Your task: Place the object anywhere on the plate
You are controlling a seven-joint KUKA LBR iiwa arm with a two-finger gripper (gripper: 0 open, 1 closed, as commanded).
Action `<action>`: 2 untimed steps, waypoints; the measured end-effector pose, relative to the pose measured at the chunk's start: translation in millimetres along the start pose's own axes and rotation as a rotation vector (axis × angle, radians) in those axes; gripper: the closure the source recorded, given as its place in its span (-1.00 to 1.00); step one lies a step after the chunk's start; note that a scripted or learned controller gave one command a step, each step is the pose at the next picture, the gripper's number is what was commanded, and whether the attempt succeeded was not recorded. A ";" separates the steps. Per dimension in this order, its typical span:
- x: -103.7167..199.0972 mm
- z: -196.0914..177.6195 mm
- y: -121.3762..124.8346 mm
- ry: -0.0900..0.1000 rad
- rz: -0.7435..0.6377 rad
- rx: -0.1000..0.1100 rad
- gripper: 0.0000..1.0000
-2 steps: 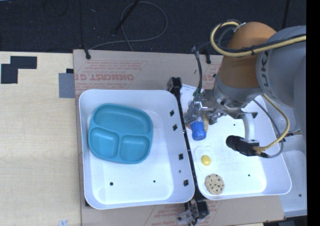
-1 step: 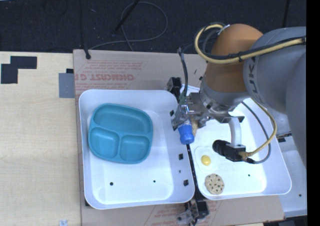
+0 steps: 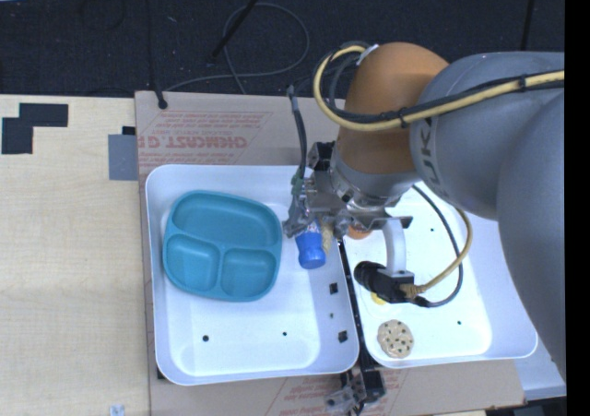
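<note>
A teal divided plate (image 3: 222, 257) lies in the left part of the left bin (image 3: 240, 340). My gripper (image 3: 312, 231) hangs over that bin's right side, close to the divider between the bins. It is shut on a small blue object (image 3: 312, 252), which pokes out below the fingers. The object hangs a short way to the right of the plate's rim, apart from it. The wrist and its orange band (image 3: 392, 96) hide the upper left of the right bin.
A round speckled cookie (image 3: 395, 338) lies at the front of the right bin (image 3: 461, 331). A small orange item (image 3: 359, 232) peeks out beneath the wrist. A black and yellow cable plug (image 3: 380, 281) hangs over the right bin. Cardboard (image 3: 203, 133) lies under both bins.
</note>
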State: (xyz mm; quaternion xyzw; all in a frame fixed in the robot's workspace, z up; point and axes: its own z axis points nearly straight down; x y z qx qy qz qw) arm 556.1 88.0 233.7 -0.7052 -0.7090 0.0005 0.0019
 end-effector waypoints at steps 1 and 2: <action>41.5 12.0 -16.1 -0.001 0.001 0.003 1.00; 40.0 11.5 -15.6 -0.003 0.004 0.002 -1.00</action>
